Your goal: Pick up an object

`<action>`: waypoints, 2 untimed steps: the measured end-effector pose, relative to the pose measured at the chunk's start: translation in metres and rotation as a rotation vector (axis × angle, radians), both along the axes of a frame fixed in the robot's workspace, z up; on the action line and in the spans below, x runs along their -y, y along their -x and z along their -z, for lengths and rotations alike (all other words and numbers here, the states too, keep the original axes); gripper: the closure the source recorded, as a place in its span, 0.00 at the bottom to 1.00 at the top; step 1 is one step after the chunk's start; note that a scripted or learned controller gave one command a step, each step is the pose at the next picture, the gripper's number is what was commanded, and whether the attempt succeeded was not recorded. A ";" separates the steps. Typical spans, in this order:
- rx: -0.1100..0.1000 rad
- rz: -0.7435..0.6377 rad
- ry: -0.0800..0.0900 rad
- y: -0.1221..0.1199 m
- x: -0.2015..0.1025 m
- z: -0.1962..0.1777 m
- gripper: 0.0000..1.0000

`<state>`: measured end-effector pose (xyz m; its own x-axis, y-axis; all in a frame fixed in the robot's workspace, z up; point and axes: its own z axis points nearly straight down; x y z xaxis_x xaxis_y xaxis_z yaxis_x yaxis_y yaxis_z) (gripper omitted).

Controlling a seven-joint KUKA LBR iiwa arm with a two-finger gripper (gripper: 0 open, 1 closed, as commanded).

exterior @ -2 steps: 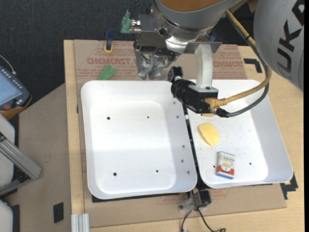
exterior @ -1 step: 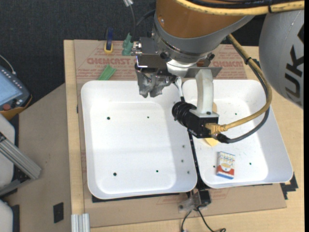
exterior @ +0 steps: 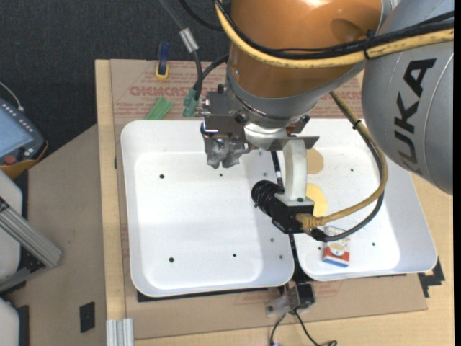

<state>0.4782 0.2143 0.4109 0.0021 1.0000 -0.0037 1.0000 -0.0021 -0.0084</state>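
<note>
so the arm [exterior: 310,42] is taking up most of the shot, hanging right over the seam where the two bins meet. the gripper [exterior: 225,153] sits low over the back of the left bin [exterior: 187,265], and honestly i cannot tell how it's set from this slanted view, it's just a grey lump of metal. nothing visible in it.

problem: under and around the gripper there's only bare white plastic. the stuff worth picking is all off to the gripper's far side, in the right bin [exterior: 410,244]. there's a yellow flat thing [exterior: 317,197] and a tan flat thing [exterior: 315,162] peeking out just past the white wrist bracket [exterior: 293,168], and a small red, white and blue packet [exterior: 336,254] further toward the front edge, well clear of the arm.

my take: go for the packet. it's out in the open, nothing touching it, and it looks like it has a bit of thickness. the two flat ones look like they'd be hard to get under. i'd lift first, cross the seam, centre over the packet, then come straight down so the cable [exterior: 360,204] doesn't drag stuff around.
</note>
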 end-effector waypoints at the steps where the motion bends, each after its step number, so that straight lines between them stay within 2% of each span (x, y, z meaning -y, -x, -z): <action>1: -0.004 0.002 0.002 0.001 0.027 0.106 1.00; 2: 0.005 0.015 0.002 -0.013 0.173 0.113 1.00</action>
<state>0.4917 0.0411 0.2977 0.0175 0.9998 -0.0051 0.9998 -0.0175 -0.0036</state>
